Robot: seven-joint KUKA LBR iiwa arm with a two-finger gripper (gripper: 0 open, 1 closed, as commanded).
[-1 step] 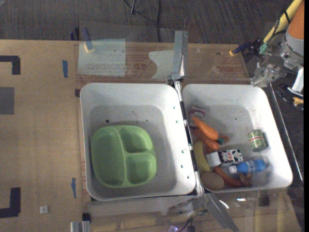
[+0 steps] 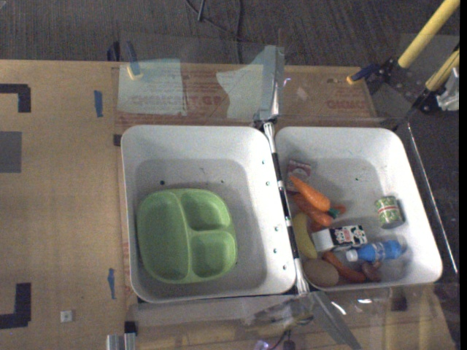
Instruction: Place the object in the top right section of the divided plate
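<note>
A green divided plate (image 2: 186, 233) lies in the left white bin (image 2: 146, 152), toward its front left. It has one long section on the left and two smaller ones on the right; the top right section (image 2: 209, 211) holds nothing. The right white bin (image 2: 365, 141) holds the loose objects along its left and front sides: an orange carrot (image 2: 311, 193), a second carrot (image 2: 317, 215) under it, a yellow banana (image 2: 303, 237), a small milk carton (image 2: 340, 236), a blue bottle (image 2: 376, 251), a green can (image 2: 390, 211), a brown potato (image 2: 321, 272) and a red sausage-like piece (image 2: 349, 270).
A small pink packet (image 2: 299, 168) lies at the right bin's back left. Clear plastic sheets (image 2: 197, 86) lie behind the bins. Yellow poles with a blue clamp (image 2: 430, 31) stand at the back right. Blue tape marks (image 2: 98, 102) dot the wooden bench.
</note>
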